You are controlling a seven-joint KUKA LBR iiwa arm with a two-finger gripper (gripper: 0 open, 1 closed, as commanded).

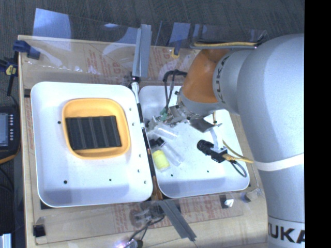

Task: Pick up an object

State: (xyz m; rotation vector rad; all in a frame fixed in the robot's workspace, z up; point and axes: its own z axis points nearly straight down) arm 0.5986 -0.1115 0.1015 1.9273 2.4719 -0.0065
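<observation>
My gripper [166, 119] reaches down into the left part of the right bin [227, 182], below the orange wrist band. A small yellow-green object [161, 160] lies near that bin's left wall, in front of the gripper. Just above it sits a small black item [157, 142]. A clear plastic piece [176, 139] lies beside them, close under the gripper. Nothing shows plainly between the gripper's tips.
The left bin [46, 180] holds an orange tray [68, 115] with a dark ribbed insert. The grey arm covers the right bin's right side. A clear panel and a metal bar stand behind the bins, and a metal bracket [176, 221] lies on the bench in front.
</observation>
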